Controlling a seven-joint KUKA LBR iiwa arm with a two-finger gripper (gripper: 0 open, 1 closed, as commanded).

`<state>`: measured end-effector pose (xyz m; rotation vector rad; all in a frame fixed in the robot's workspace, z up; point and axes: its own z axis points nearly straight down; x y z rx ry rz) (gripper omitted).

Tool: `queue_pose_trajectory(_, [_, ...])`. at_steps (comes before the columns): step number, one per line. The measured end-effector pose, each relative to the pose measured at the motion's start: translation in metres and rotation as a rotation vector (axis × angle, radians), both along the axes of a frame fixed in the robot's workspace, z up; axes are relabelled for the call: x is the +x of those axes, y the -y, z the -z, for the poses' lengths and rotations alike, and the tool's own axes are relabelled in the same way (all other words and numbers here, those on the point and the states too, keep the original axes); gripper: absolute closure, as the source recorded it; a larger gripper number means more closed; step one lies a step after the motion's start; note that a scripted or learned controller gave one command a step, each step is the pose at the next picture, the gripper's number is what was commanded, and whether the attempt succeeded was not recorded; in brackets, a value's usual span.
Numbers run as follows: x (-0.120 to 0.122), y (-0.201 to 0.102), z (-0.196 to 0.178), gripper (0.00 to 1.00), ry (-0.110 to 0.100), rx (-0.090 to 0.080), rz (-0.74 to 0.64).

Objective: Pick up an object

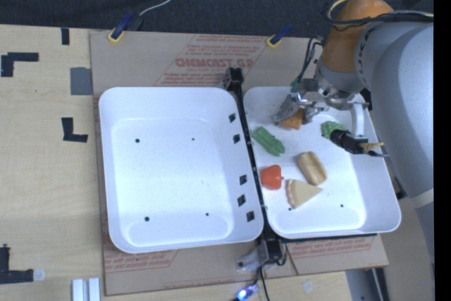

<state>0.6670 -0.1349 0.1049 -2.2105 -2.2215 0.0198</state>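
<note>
The right bin point(352, 218) holds several toy foods. A green pod point(268, 140) lies near its left wall, with a red-orange piece point(271, 176) below it. A tan bread roll point(311, 168) and a pale wedge point(301, 192) sit toward the middle. A small green leafy piece point(330, 129) lies at the right, beside a black part of the arm. My gripper point(294, 109) is down in the bin's far part, right over an orange-brown piece point(291, 123) that pokes out beneath it.
The left bin point(169, 166) sits beside the right one, with black clips along the shared wall point(243, 158). The grey arm point(402, 102) with its orange band point(352, 32) covers the right bin's far right corner. Cardboard lies under both bins.
</note>
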Motion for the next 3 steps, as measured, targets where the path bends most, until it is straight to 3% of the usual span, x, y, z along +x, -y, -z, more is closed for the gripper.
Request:
queue_pose_trajectory(1, [-0.001,0.000,-0.006,1.00,-0.006,-0.001,-0.001])
queue_pose_trajectory(2, [0.002,-0.042,0.022,1.00,0.013,0.000,0.003])
queue_pose_trajectory(3, [0.003,-0.068,-0.084,1.00,0.019,0.003,0.001])
